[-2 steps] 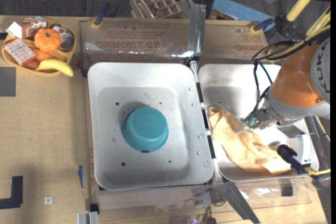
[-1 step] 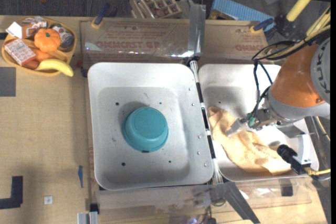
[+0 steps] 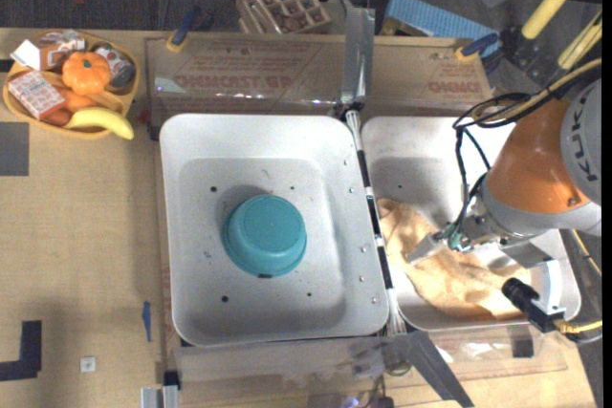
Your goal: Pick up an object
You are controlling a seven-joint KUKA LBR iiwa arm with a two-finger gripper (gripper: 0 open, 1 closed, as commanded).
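**Arm low over the cloth in the right bin**

At the bench's far left corner sits a basket (image 3: 19, 100) of play food: one banana (image 3: 103, 120) along its near rim, one small pumpkin (image 3: 86, 72) at the middle, and a few small boxes I cannot count surely. It lies well apart from both bins, so it seems to be clutter and no part of the job.

There are two bins. The left bin (image 3: 182, 143) holds one thing, a teal bowl (image 3: 266, 235), turned upside down a little left of the bin's middle. It rests flat on its rim, which would give fingers little to pinch, and nothing is near it.

The right bin (image 3: 402, 143) holds one thing as well: a tan cloth (image 3: 449, 282), crumpled and spread along the near half, from the wall shared with the left bin across toward the near right corner. It looks the likelier thing to be picked, since the arm is over it.

The single arm (image 3: 540, 172) reaches in from the right, bent down into that bin. Its gripper (image 3: 453, 240) is just above or touching the cloth near its middle. Whether the claw is open or closed I cannot tell; the wrist hides it, and no cloth shows lifted.
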